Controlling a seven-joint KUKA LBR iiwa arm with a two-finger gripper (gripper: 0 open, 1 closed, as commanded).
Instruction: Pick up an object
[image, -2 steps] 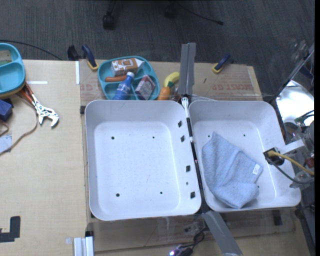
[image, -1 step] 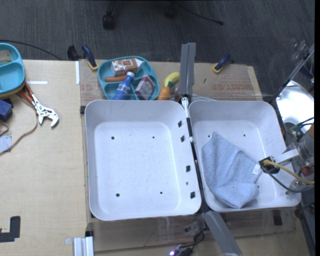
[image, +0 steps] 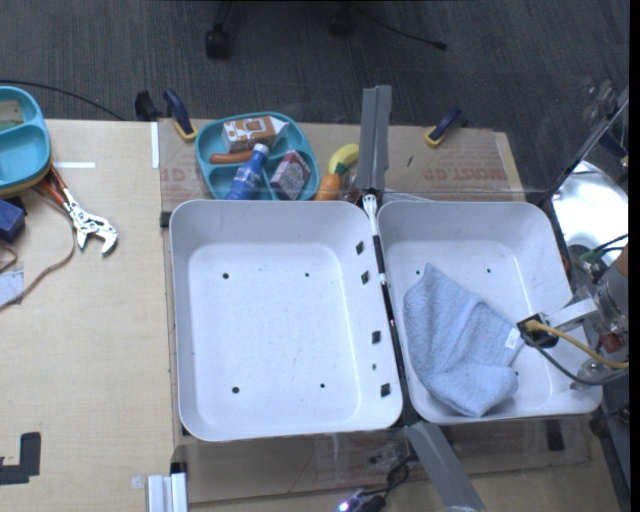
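Note:
A crumpled pale blue cloth (image: 455, 342) lies in the right white bin (image: 470, 228), toward its front and middle. My gripper (image: 604, 345) sits low at the far right, over that bin's right rim, just to the right of the cloth. I see nothing held. The left white bin (image: 272, 222) stands beside it with a bare floor.
Behind the bins is a teal tray (image: 212, 160) holding small packets and a bottle, with yellow and orange toy food (image: 340, 170) next to it. A grey post (image: 375, 135) rises between the bins at the back. A wrench (image: 88, 225) lies on the bench at the left.

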